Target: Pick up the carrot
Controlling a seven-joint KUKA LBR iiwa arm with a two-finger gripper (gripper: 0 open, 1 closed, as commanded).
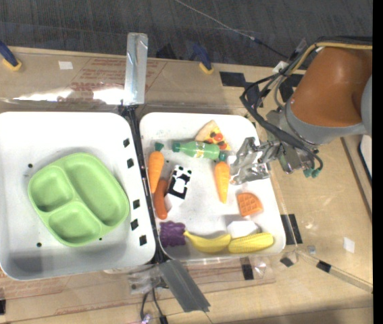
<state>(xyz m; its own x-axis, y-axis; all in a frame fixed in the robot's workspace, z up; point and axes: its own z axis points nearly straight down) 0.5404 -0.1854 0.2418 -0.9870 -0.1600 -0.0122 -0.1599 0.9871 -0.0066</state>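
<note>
The gripper [248, 160] hangs over the right bin's [267, 201] right edge, its metal fingers a glare-blurred tangle; I cannot tell whether they are spread. One carrot [222, 179] lies just beside them, mid-bin. A second carrot [155, 167] lies along the left wall.

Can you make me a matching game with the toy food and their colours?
Things:
1. banana
2. waffle
3. grapes
4. divided plate

Colours:
A. purple
B. green
C. yellow
D. orange

Pairs: 1-C, 2-D, 3-A, 4-B
</note>
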